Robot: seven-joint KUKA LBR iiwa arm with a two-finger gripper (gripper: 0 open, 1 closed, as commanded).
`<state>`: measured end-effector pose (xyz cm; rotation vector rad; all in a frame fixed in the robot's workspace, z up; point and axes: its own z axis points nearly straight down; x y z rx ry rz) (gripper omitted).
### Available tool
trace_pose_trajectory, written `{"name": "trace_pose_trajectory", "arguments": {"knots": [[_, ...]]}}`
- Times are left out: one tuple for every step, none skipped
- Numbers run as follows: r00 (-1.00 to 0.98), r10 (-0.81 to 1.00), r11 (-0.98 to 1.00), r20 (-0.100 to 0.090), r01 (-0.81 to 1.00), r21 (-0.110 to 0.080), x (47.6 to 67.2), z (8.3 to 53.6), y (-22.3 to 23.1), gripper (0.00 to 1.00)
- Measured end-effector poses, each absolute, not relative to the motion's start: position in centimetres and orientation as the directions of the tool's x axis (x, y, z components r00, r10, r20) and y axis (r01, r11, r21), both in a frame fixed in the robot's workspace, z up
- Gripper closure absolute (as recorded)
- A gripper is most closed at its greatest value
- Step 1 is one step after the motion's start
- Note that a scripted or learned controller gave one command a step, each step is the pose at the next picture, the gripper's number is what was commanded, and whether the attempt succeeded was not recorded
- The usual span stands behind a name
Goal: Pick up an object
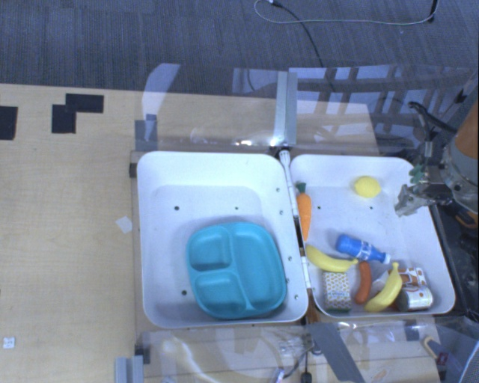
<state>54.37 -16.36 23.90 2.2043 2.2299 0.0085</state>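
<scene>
The right bin (419, 247) holds a yellow lemon (367, 187) near its back, an orange carrot (304, 213) along its left wall, a blue bottle (361, 248), two bananas (329, 259) (385, 292), a sausage (363, 281), a green-white packet (337, 290) and a small can (416, 290). My gripper (410, 199) hangs over the right rim of that bin, right of the lemon, with nothing visibly held.
The left bin (161, 224) holds a teal divided plate (235, 269). A metal divider (285, 112) stands behind the bins. Black cables (322, 15) lie on the dark floor at the back. A wooden benchtop (60, 247) spreads to the left.
</scene>
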Motion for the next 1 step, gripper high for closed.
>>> {"name": "trace_pose_trajectory", "arguments": {"knots": [[-0.139, 0.99, 0.139, -0.003, 0.99, 0.008, 52.01, 36.76, -11.78, 1.0]]}}
